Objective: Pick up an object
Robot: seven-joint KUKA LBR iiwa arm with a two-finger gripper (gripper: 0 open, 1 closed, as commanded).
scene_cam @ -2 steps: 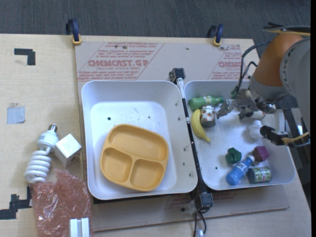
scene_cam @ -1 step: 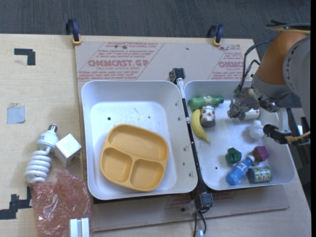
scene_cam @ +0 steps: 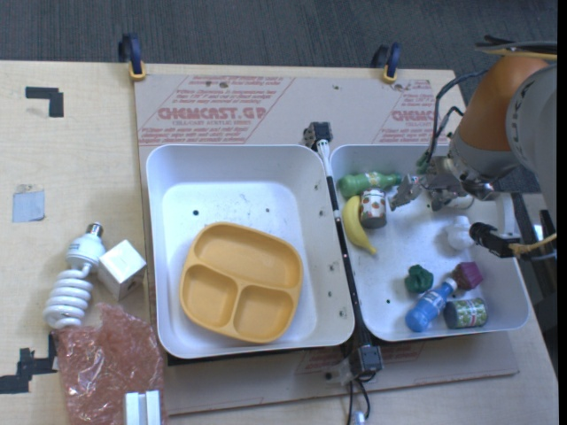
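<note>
Green bottle lying at far left of right bin beside banana, within reach of gripper hovering just right, seemingly spread and empty, though blurred.

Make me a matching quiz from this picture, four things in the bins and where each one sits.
Things:
1. yellow tray
2. banana
3. blue bottle
4. green bottle

Places:
A. right bin, near front edge
B. left bin
C. right bin, far left corner
D. right bin, along the divider, below the green bottle

Pairs: 1-B, 2-D, 3-A, 4-C
</note>
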